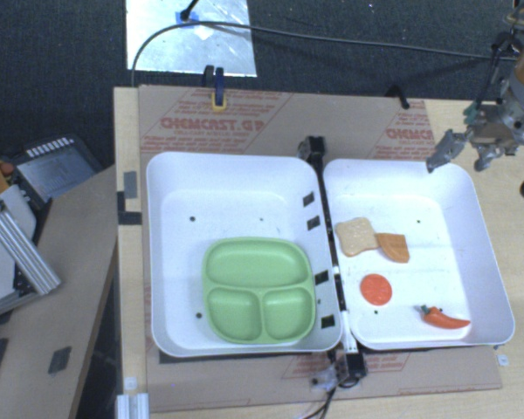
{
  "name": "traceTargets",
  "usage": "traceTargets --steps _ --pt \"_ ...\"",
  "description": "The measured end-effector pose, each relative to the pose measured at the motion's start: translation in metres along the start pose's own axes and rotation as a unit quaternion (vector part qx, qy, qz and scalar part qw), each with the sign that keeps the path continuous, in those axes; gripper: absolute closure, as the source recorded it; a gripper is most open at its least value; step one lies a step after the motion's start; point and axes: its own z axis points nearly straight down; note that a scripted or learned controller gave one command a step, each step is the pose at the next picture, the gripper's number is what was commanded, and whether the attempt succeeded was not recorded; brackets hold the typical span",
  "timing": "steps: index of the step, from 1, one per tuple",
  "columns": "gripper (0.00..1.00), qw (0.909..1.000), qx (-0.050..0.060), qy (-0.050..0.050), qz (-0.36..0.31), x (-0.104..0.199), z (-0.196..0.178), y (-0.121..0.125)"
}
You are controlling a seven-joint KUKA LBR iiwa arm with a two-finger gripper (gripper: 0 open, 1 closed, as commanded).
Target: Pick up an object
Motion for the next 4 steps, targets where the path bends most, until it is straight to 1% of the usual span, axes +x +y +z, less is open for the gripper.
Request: traceTargets --steps 1,3,4 --pt "0.00 1.0000 -0.006 -0.001 -0.001 0.001 -0.007 0.002" --pt "0.00 1.0000 -0.004 -0.001 -0.003 0.005 0.104 0.020" --pt "0.00 1.0000 -0.004 -0.001 -0.003 0.010 0.166 0.022"
